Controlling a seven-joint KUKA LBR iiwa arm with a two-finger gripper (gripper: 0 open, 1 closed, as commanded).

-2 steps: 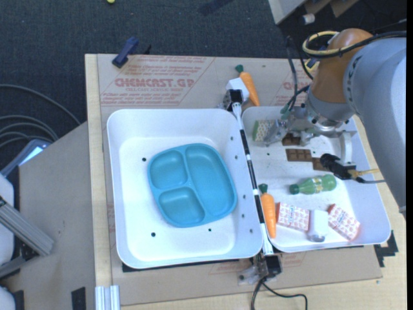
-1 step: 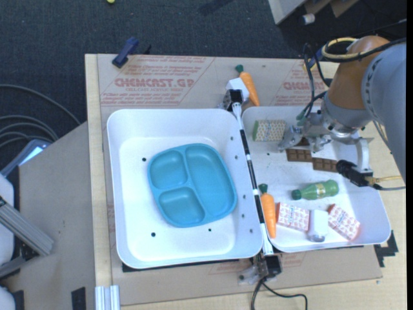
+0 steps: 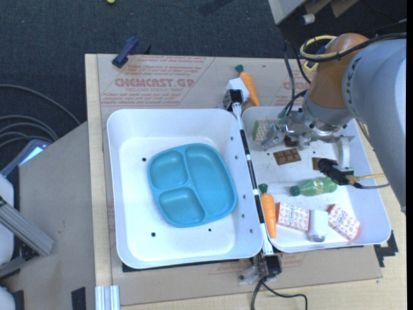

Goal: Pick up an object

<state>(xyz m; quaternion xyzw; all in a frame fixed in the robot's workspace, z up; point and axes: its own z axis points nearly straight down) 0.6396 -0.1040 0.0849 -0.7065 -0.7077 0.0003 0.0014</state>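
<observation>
The gripper [image 3: 284,133] hangs low over the far end of the right bin [image 3: 373,202] – whether it is spread or pressed together cannot be told. Just beside it on the left lies a small pale speckled box [image 3: 261,131]; a brown chocolate-like bar [image 3: 286,156] lies flat just in front of it. Nearer the camera are a green bottle [image 3: 314,186] on its side, a carrot [image 3: 268,215] along the left wall, and two red-and-white packets [image 3: 293,216] [image 3: 342,221]. The left bin [image 3: 129,147] holds a blue divided plate [image 3: 191,184]. Outside the bins, a second carrot [image 3: 249,89] and a blue clip [image 3: 124,52] rest on the bench – well apart from each other
</observation>
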